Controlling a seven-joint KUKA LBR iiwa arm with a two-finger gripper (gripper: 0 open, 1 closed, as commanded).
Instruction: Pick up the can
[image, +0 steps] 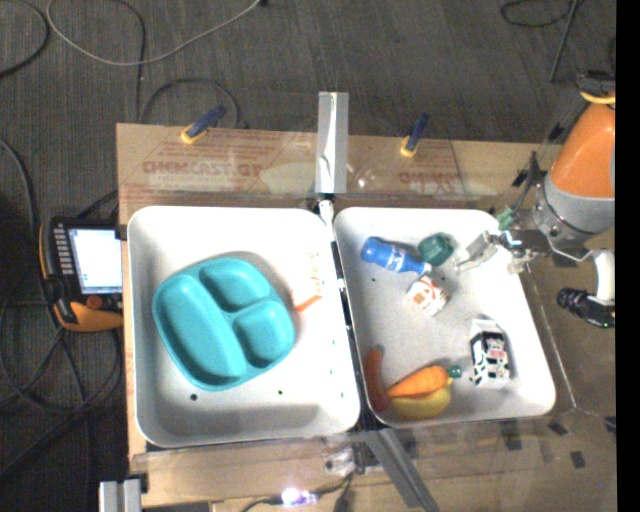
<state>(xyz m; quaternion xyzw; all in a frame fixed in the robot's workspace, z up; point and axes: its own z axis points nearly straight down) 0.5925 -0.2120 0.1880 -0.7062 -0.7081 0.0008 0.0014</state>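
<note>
Closing the gap to the can (436, 247) is judged to be the step in hand. The can is taken to be the dark teal, rounded thing near the 12 o'clock wall of the right bin (535, 395); its label is too small to be read, so this naming is offered as a judgement. The gripper (478, 252) is seen just beside the can, at its 3 o'clock, near the bin's rim and apart from the can. Whether the gripper is spread wide or drawn narrow cannot be told, as the metal there is blurred, and nothing is seen held in it.

For a clean grasp, the gripper is best centred over the can and lowered straight. Care is called for at the can's 9 o'clock, where the blue bottle (392, 256) lies touching it or nearly so. A small white and orange carton (426, 295) lies near at 6 o'clock and could be nudged. A grip across the can's free sides, at 12 and 6 o'clock, is judged the safer one.

Whether the can stands upright or lies tipped cannot be made out. The arm (585, 165) is cut off at the view's 3 o'clock edge.
</note>
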